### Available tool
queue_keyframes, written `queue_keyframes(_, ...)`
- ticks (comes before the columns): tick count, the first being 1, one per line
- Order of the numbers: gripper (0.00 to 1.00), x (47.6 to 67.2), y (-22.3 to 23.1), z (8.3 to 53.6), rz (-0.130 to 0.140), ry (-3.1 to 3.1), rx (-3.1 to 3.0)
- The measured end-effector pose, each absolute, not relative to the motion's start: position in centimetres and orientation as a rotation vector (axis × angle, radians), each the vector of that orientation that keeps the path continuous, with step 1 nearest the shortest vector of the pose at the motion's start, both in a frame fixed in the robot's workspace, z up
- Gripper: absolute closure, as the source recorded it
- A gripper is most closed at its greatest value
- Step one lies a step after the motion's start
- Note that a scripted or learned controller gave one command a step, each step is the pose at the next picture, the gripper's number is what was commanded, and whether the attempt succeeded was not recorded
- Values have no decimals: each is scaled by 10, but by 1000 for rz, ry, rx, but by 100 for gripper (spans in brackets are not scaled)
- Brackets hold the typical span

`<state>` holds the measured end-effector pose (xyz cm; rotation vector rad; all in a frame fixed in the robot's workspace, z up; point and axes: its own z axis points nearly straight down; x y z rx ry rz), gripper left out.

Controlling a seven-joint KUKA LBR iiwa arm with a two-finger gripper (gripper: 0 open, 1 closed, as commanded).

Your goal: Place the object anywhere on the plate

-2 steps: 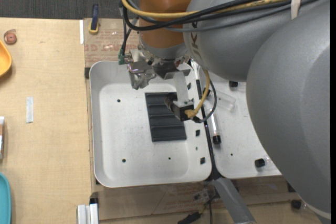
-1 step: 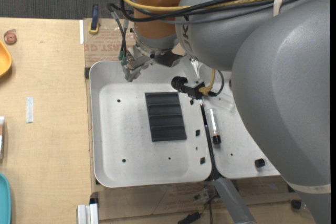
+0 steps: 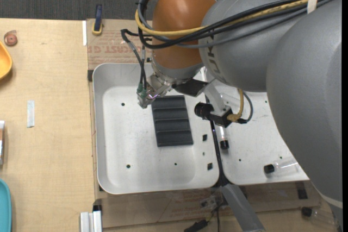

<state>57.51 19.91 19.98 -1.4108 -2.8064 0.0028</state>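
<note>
My gripper (image 3: pixel 174 126) hangs over the middle of the left white bin (image 3: pixel 109 133). From above it shows as a black ribbed block below the orange wrist band (image 3: pixel 176 24), and its body covers whatever lies under it. A small clear tube with a black cap (image 3: pixel 280 167) lies in the right bin (image 3: pixel 255 171) near its front edge, well to the gripper's right. Another small object (image 3: pixel 223 144) sits by the wall between the two bins. An orange dish (image 3: pixel 3 62) is cut off at the far left edge, on the wooden bench outside the bins.
The big grey arm (image 3: pixel 293 62) covers most of the right bin. On the wooden bench (image 3: pixel 49 144) to the left lie a small white strip (image 3: pixel 31 114), a round reddish disc (image 3: pixel 10 38) and a teal item (image 3: pixel 3 206) at the bottom left corner.
</note>
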Motion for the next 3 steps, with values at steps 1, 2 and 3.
queue_keyframes(1, 100, 543, 214, 233, 3, -2855, -1309)
queue_keyframes(2, 100, 536, 219, 244, 3, -2906, -1193)
queue_keyframes(3, 100, 478, 220, 241, 4, -2946, -1088)
